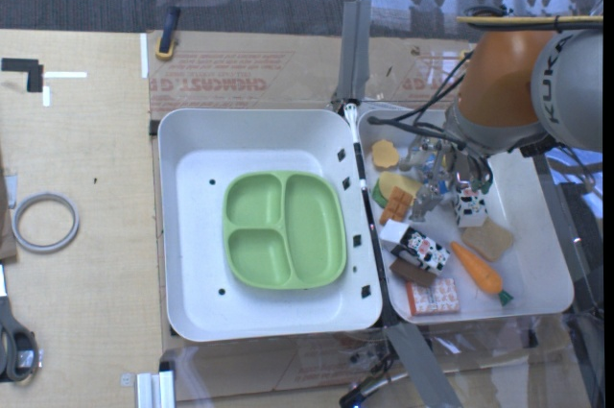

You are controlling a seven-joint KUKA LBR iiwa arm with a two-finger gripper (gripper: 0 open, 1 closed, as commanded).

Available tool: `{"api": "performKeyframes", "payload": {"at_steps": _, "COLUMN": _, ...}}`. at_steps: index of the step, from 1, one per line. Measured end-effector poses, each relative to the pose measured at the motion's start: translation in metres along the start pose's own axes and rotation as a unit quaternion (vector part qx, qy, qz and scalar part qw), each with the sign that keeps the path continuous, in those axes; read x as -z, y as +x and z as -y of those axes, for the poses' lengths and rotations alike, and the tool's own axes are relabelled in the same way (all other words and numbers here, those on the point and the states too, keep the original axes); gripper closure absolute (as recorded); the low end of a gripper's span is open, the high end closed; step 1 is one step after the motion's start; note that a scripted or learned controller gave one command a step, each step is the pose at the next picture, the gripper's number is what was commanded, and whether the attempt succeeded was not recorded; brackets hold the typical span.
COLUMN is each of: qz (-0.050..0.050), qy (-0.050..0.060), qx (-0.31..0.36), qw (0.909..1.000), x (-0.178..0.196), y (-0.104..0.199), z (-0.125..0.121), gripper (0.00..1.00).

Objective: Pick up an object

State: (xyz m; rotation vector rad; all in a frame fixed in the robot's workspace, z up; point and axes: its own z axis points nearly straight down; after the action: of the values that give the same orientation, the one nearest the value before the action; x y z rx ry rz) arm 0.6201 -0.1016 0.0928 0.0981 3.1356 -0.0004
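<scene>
— Across the wooden surface, what's biggest?

— The two white bins side by side. The left bin carries a green divided plate with three compartments, lying flat near its middle. The right bin carries a clutter of small things.

— And the arm?

— The grey arm comes in from the right, its orange band over the far part of the right bin. The claw hangs down among cables over the far-left part of that bin, just above the clutter. Whether it is released or clenched I cannot tell; the tips are lost in the wiring and the toys below.

— What lies in the right bin?

— An orange carrot toward the near right, tilted, its green end pointing near. Just beside it on the far side, a tan slice like bread. At the near edge, a reddish patterned card, and touching it a dark brown block. A black-and-white box with a cow print sits beside that, and a second small cow-print piece is close to the claw. Near the bin's left wall are yellow and orange pieces.

— Anything outside the bins?

— A grey ring at the left, well apart from them.
</scene>
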Motion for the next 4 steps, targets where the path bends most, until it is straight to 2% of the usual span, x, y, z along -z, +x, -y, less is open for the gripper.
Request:
{"api": "performKeyframes", "payload": {"at_steps": 1, "qz": 0.003, "qy": 0.001, "qx": 0.001, "qw": 1.0, "x": 0.011, "y": -0.002, "z": -0.001, "gripper": 1.0}}
{"api": "performKeyframes", "payload": {"at_steps": 2, "qz": 0.0, "qy": 0.001, "qx": -0.191, "qw": 0.9817, "x": 0.15, "y": 0.045, "z": -0.034, "gripper": 1.0}}
{"api": "performKeyframes", "payload": {"at_steps": 3, "qz": 0.0, "qy": 0.001, "qx": -0.191, "qw": 0.9817, "x": 0.149, "y": 0.045, "z": -0.034, "gripper": 0.0}}
{"api": "performKeyframes", "payload": {"at_steps": 4, "qz": 0.003, "qy": 0.0, "qx": -0.294, "qw": 0.9559, "x": 0.014, "y": 0.064, "z": 0.024, "gripper": 0.0}}
